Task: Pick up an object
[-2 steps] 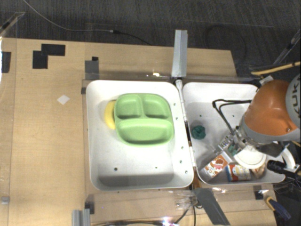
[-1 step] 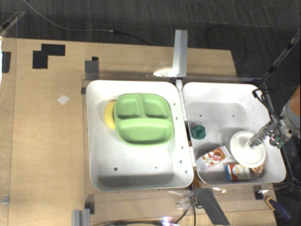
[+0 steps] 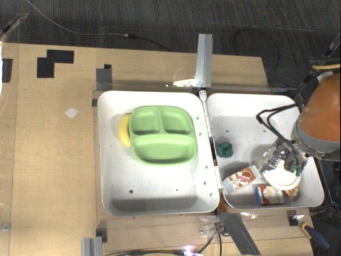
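In the right bin (image 3: 240, 108) lie a small teal object (image 3: 225, 149), a red-and-white packet (image 3: 241, 178), a small can (image 3: 269, 195) on its side and a white round item (image 3: 282, 179). My gripper (image 3: 278, 161) hangs low over the right bin, just above the white round item and to the right of the packet. The orange-banded wrist (image 3: 319, 113) rises behind it at the right. Nothing visibly sits in the gripper.
The left bin (image 3: 154, 196) holds a green divided plate (image 3: 161, 134) with a yellow object (image 3: 124, 130) poking out from under its left side. A metal post (image 3: 204, 60) stands behind the bins. Black cables (image 3: 277, 113) loop near the wrist.
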### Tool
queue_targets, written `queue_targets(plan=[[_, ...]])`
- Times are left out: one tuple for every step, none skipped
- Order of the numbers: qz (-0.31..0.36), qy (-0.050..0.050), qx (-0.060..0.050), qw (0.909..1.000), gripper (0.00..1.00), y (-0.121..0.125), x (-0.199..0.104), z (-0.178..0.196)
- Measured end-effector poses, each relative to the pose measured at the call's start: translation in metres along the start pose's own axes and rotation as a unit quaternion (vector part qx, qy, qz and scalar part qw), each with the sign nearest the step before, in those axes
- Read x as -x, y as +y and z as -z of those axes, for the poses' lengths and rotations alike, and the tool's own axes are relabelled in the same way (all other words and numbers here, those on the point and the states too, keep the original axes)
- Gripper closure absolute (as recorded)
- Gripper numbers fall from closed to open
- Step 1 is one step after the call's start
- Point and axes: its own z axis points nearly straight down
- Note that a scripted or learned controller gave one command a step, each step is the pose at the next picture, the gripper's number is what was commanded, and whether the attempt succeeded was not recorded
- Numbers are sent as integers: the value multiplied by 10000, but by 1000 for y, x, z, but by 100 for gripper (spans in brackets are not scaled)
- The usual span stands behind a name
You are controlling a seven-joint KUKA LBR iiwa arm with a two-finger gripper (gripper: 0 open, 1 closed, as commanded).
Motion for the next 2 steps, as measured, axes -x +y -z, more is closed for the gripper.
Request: queue_targets(plan=[[-1299, 10, -7, 9915, 100, 6, -5, -37], [696, -5, 1, 9976, 100, 14, -7, 37]])
